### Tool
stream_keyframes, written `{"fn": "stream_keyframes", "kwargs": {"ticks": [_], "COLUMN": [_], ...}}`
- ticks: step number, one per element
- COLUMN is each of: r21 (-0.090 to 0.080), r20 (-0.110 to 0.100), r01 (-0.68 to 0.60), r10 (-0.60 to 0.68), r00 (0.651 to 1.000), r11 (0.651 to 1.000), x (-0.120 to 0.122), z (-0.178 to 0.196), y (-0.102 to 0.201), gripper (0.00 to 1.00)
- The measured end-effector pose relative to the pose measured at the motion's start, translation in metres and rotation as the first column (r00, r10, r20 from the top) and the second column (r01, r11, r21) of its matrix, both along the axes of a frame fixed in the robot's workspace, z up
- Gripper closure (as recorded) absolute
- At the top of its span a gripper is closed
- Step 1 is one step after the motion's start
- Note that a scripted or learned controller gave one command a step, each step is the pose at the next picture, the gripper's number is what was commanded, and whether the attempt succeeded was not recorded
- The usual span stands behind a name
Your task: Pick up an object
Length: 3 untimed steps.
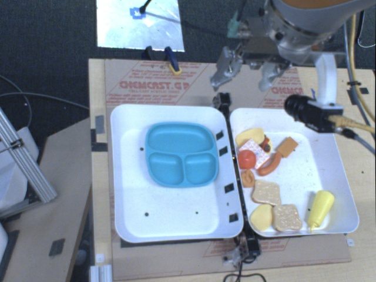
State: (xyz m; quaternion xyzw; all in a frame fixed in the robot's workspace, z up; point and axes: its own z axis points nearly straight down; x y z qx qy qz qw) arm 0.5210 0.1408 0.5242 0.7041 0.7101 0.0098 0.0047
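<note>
While the gripper [245, 75] hangs above the far rim of the bins, its two fingers stand wide apart and carry nothing. It sits over the bench just behind the divider between the left bin [126, 157] and the right bin [346, 204].

Candidate objects lie in the right bin. A cluster occupies the near-divider side: a yellow piece [247, 137], a tomato [247, 158], a sausage [271, 164] and an orange block [288, 145], all touching or nearly so. Two toast slices [267, 192] sit below them, with a pale yellow round [262, 217] beside the lower slice. A mustard bottle [320, 208] lies alone near the right wall, well apart from the rest. The left bin holds only a blue tray [179, 155].

Recommended procedure, as a judgement from this view:

1. Select an isolated target. The bottle appears the safest choice, since no neighbour blocks either finger.
2. Align the fingers across the narrow axis of the bottle, not along its length.
3. Centre the gripper over the body, not the tapered tip, where the fingers may slip off.
4. Descend with the fingers open, clearing the bin wall on the right.
5. Close only when both fingers flank the body.

Caution: a grasp in the cluster risks pinching two items or pushing one aside. The flat toast likely offers little height to grip.
</note>
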Motion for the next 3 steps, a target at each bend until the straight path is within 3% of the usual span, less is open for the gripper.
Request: {"fn": "stream_keyframes", "kwargs": {"ticks": [1,2,3], "r21": [-0.002,-0.014,0.000], "r20": [-0.018,-0.035,-0.009], "r01": [-0.007,0.009,0.004], "r10": [0.007,-0.009,-0.004], "r00": [1.000,0.999,1.000], "r11": [1.000,1.000,1.000], "x": [-0.020,-0.001,-0.035], "z": [0.001,-0.192,-0.076], "y": [0.100,0.089,0.075], "gripper": [0.00,0.00,0.00]}}
